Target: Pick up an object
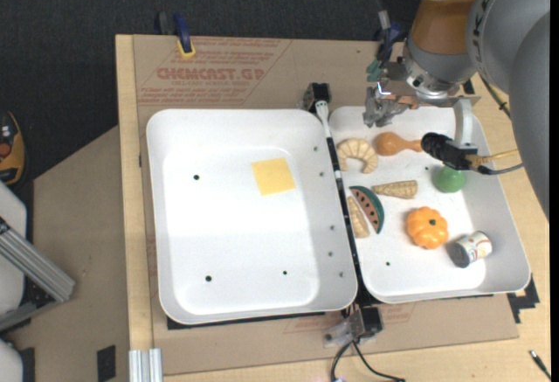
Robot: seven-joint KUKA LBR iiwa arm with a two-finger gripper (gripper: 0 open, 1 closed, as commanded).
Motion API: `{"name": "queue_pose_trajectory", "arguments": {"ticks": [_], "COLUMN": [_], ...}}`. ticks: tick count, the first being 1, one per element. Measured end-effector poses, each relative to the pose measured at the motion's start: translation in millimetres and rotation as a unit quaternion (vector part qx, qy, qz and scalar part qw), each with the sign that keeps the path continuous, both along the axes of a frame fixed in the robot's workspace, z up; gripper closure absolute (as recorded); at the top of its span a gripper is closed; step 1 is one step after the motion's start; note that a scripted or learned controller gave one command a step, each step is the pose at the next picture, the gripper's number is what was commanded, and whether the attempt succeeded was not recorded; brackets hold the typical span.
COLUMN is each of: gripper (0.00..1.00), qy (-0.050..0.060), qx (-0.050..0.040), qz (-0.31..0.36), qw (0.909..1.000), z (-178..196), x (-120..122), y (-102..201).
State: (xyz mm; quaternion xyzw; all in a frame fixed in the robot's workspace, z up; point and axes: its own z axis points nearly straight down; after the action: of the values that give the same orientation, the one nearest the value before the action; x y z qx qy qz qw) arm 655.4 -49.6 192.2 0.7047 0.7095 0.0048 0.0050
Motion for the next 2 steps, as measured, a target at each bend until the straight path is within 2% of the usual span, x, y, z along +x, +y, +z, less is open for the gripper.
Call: {"name": "queue_pose_trajectory", "arguments": {"ticks": [1,2], "gripper": [1.0,1.0], "qy": [0.003,0.013], "qx": [-0.0013,0.0012], "qz": [-0.005,-0.004], "qw": [1.0,0.9999], "z": [69.7,-87.5], "x": [-34.9,-45.0], "y": [-43.9,-41.4]}}
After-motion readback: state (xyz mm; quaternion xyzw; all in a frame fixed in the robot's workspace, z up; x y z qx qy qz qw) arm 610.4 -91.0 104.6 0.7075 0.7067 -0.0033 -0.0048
